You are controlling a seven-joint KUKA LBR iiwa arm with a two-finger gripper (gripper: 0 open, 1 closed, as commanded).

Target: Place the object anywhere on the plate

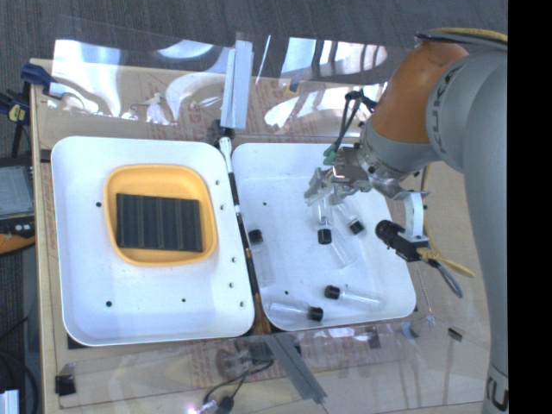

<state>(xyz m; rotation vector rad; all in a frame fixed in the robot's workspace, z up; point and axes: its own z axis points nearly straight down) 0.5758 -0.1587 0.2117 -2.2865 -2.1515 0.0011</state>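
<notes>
the right bin [392,296] holds several small clear tubes with black caps. one tube [323,224] lies right under the gripper [332,198], its long axis running nearly up and down the view, black cap at the lower end near the middle of the bin. a second tube [353,222] sits just beside it to the right, slanted, cap toward the lower right. two more lie near the front edge: one tube [352,296] pointing roughly left to right with its cap at the left end, and another tube [293,310] along the front wall with its cap at the right end. a loose black cap [254,236] rests near the bin's left wall.

the gripper hangs over the upper middle of the right bin, with the tube just below its fingers; whether they are parted or closed around anything cannot be told from here.

the left bin [78,300] carries a yellow plate [155,182] with a dark ribbed centre, well apart from the tubes.

both bins sit side by side on a pale worktop [448,317] under glare from a clear sheet. dark grey carpet [172,7] lies beyond the far edge.
</notes>
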